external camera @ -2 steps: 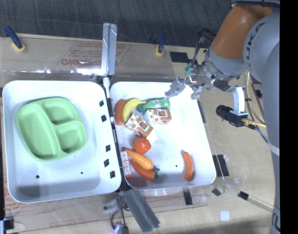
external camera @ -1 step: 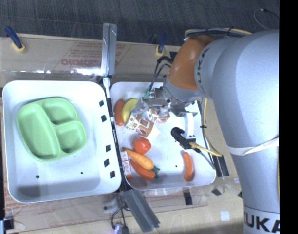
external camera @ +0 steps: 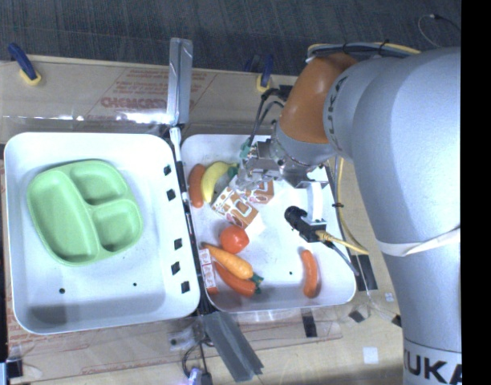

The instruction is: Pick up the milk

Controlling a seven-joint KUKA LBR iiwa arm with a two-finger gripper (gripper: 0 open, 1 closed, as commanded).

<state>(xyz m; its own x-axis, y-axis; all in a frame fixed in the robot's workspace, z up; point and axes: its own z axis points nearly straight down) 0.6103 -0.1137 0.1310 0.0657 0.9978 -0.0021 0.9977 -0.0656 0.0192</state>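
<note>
The milk (external camera: 239, 205) is a small white carton with an orange-brown pattern, lying tilted in the upper middle of the right bin (external camera: 335, 291). My gripper (external camera: 257, 175) hangs right over the carton's upper right end and touches or nearly touches it. The wrist covers that end of the carton, so the contact itself is hidden.
A yellow banana (external camera: 216, 175) and an orange piece (external camera: 196, 185) lie left of the milk. Below it sit a red tomato (external camera: 234, 238), two carrots (external camera: 228, 260) and a sausage (external camera: 310, 273). In the left bin (external camera: 21, 295) lies a green divided plate (external camera: 85, 211).
</note>
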